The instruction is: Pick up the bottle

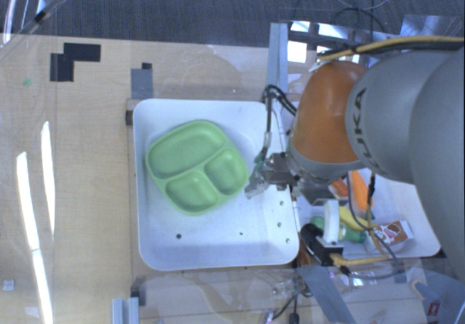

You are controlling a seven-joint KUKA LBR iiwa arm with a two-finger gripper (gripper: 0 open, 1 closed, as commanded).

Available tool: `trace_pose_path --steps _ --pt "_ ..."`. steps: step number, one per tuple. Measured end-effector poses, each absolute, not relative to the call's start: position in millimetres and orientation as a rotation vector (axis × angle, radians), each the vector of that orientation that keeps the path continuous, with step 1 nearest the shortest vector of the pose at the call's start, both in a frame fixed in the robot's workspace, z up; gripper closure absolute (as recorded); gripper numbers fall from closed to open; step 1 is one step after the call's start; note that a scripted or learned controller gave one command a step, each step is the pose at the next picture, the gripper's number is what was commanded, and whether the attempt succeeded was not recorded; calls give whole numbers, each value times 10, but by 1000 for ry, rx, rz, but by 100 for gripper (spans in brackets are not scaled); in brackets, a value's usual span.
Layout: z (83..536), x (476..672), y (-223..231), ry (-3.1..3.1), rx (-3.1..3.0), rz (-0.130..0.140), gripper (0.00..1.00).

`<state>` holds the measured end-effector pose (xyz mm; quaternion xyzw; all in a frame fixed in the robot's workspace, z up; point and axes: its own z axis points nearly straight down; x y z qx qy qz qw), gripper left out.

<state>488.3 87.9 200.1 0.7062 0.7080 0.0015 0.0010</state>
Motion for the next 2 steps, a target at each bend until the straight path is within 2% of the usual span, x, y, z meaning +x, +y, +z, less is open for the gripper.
trace_pose_path --steps 1,2 --pt "2232 4887 680 2244 2192 7 0" --pt "894 5106 1778 1935 2470 18 0"
